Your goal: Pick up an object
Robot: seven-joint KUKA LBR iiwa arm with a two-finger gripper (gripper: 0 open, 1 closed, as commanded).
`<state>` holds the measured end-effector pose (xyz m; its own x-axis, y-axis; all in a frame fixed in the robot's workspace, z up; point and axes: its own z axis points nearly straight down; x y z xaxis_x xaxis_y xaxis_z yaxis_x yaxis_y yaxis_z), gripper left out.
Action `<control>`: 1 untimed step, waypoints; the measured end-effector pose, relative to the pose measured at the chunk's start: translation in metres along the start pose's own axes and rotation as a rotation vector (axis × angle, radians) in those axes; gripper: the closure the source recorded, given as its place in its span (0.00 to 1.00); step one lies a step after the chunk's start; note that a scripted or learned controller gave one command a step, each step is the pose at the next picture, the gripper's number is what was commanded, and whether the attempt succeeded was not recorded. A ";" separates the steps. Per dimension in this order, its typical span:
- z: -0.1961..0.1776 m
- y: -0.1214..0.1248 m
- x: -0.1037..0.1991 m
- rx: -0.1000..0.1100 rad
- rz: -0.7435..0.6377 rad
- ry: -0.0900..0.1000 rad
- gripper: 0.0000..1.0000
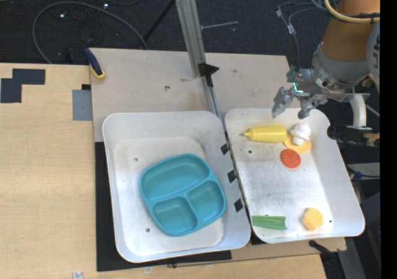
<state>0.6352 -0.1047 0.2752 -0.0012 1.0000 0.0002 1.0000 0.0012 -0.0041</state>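
Fingers spread wide and holding nothing, the metal gripper (pixel 291 108) hangs over the right bin's (pixel 335 209) far edge, just beyond the smooth yellow plastic squeeze bottle (pixel 268 134) lying inside.

Pale wooden bench (pixel 43 166) under a dark floor (pixel 93 5) strewn with cables (pixel 68 17); an aluminium post (pixel 191 30) stands upright

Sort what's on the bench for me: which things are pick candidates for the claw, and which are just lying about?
Part of the job:
claw, above the right bin's far edge
yellow bottle
white piece
red disc
green piece
small yellow piece
right bin holding them

Lying about:
blue divided tray in the left bin
metal post
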 end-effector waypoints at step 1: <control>-0.002 0.001 0.000 -0.003 0.000 0.000 0.00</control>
<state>0.6359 -0.1047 0.2768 -0.0015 1.0000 -0.0001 1.0000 0.0015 -0.0008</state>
